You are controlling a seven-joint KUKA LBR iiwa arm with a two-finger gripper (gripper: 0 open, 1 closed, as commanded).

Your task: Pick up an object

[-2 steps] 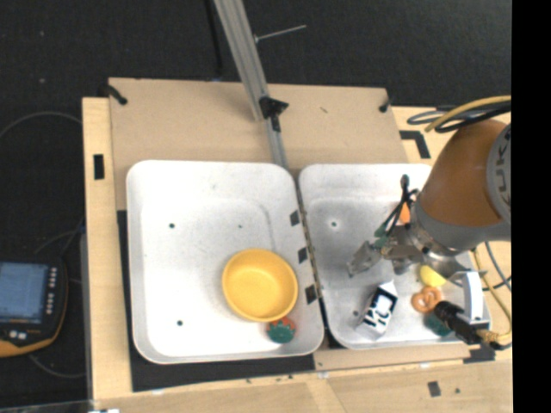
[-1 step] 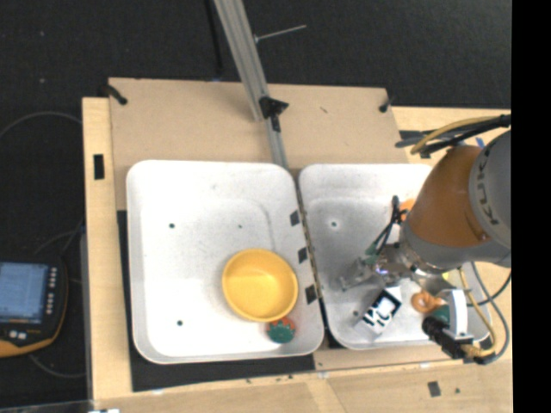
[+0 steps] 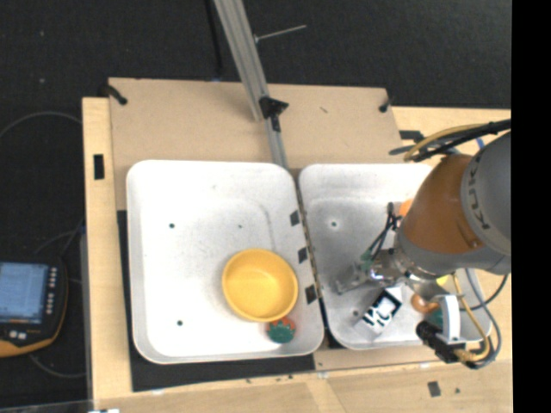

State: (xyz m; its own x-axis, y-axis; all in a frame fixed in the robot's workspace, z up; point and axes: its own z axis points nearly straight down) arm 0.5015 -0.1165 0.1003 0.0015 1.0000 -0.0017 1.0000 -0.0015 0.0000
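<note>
We see the arm (image 3: 448,209) reaching over the right bin (image 3: 344,196), its gripper (image 3: 372,275) low near that bin's front; we can't tell its opening, nor whether it holds anything. A black-and-white object (image 3: 381,310) lies just below the gripper in the same bin. Over in the left bin (image 3: 189,205), a yellow bowl (image 3: 259,284) sits with a small green-and-red object (image 3: 281,330) at its front edge, well apart from the gripper.

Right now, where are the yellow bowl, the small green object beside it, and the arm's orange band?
yellow bowl (image 3: 259,284), camera view, middle of its inside.
small green object (image 3: 281,333), camera view, its top.
orange band (image 3: 441,213), camera view, middle of its curved side.
</note>
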